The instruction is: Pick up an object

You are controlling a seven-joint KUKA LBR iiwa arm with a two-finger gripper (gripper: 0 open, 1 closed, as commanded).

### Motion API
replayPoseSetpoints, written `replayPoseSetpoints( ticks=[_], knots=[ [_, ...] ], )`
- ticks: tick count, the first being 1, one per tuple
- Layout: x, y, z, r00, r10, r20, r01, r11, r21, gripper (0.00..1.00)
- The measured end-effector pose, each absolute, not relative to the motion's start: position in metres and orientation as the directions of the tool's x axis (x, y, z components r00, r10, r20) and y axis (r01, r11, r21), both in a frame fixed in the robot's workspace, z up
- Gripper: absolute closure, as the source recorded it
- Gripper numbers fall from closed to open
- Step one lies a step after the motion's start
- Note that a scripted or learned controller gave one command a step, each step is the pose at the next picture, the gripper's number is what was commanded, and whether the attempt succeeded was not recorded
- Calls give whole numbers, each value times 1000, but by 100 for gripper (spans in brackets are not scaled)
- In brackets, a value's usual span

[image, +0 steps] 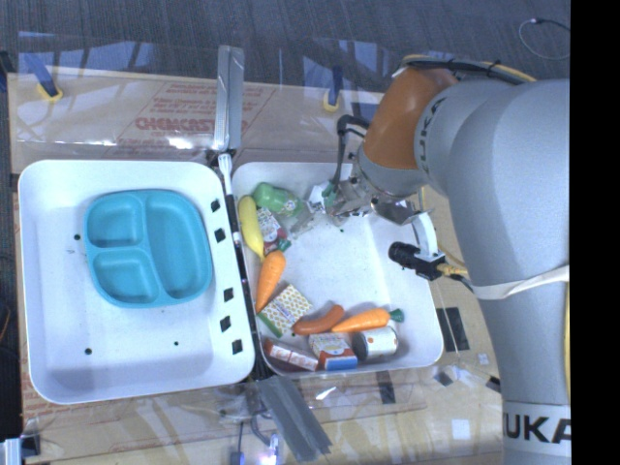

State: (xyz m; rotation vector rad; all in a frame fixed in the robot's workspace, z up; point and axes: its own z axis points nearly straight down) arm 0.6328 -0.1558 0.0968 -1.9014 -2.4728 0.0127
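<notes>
Objects for picking lay in the right bin (412, 303), right of centre in the frame: a banana (249, 225) and a green toy (275, 199) at its upper left, a carrot (270, 279) below them, and along the lower edge a printed box (286, 309), a sausage (319, 320), a second carrot (361, 320) and a can (380, 342). The left bin (48, 356) held a blue tray (148, 246). The gripper (334, 201) hung near the top of the right bin, just right of the green toy, amid a small clutter of pale bits that may have been wrapping or part of the tool itself. Whether it was open, closed or gripping something could not be told, since the wrist hid much of it. The step in hand looked like the reach or the grasp itself, with nothing plainly lifted. The next move likely called for a clean closure on one item and a straight lift clear of the bin wall, without dragging neighbours.
</notes>
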Motion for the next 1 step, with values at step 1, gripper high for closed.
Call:
replayPoseSetpoints(
  ticks=[1],
  knots=[
    [635, -157, 107, -260, 966, 6, 966, 260, -13, 100]
  ],
)
